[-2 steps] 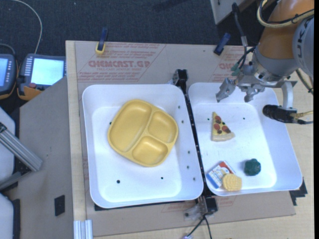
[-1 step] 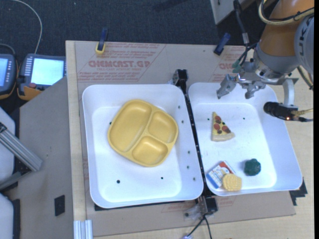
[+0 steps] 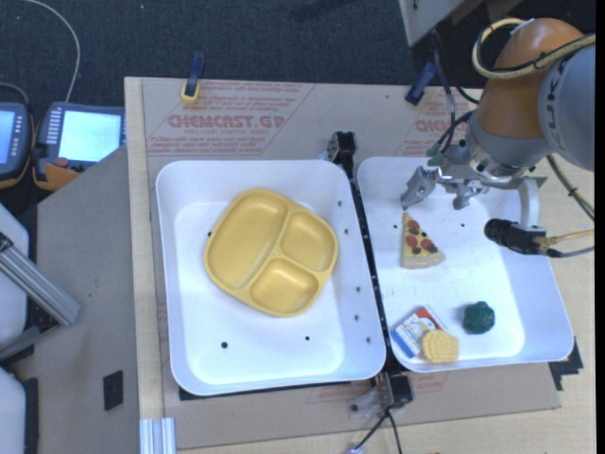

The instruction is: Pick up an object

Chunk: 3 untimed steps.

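In the right bin (image 3: 539, 282) a toy pizza slice (image 3: 418, 242) lies near the middle left. A green broccoli piece (image 3: 478, 317) sits toward the front right, and a round yellow cracker (image 3: 440, 347) rests beside a small blue and white packet (image 3: 412, 327) at the front edge. My gripper (image 3: 439, 187) hangs over the back of this bin, just above and behind the pizza slice, with its grey fingers (image 3: 414, 189) spread open and nothing between them.
The left bin (image 3: 189, 348) holds a yellow divided plate (image 3: 271, 251) at its centre. A black clamp (image 3: 341, 145) sits at the back between the bins. A black cable plug (image 3: 510, 235) hangs from the arm over the right bin.
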Each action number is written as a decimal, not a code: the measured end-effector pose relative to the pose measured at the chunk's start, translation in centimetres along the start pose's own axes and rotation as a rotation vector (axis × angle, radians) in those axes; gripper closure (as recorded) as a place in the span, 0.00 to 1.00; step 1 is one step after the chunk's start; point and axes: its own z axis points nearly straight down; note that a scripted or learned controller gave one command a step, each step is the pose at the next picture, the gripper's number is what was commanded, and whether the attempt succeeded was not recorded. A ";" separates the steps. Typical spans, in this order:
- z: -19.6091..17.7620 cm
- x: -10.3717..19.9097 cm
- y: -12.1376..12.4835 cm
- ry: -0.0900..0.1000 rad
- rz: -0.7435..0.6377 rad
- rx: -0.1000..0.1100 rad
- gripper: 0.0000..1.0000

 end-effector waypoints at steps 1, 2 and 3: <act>4.4 0.3 -0.5 0.000 0.000 0.000 0.00; 7.7 0.3 -0.6 0.000 0.000 -0.002 0.00; 6.4 0.3 -0.4 -0.001 0.000 -0.008 1.00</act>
